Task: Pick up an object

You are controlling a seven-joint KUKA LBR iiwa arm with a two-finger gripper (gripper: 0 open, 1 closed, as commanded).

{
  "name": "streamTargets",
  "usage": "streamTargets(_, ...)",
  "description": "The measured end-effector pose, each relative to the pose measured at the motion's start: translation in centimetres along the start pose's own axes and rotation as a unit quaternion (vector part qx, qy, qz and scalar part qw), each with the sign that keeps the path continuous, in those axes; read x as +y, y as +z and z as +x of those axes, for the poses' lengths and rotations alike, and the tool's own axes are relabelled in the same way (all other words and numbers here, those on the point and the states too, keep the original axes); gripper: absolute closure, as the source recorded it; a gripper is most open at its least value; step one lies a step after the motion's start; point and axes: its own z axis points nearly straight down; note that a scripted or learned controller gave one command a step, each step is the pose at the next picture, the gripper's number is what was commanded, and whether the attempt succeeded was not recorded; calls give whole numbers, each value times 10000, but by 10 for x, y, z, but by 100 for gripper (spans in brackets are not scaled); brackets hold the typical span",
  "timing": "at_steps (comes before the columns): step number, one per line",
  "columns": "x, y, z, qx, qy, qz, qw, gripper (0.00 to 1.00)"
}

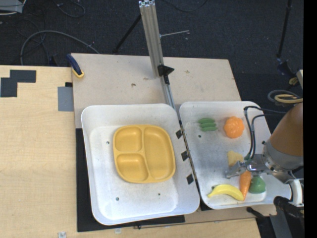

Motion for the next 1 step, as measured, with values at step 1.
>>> streamTargets(1, 1, -13, -2, -7, 19, -19, 10000, 100)
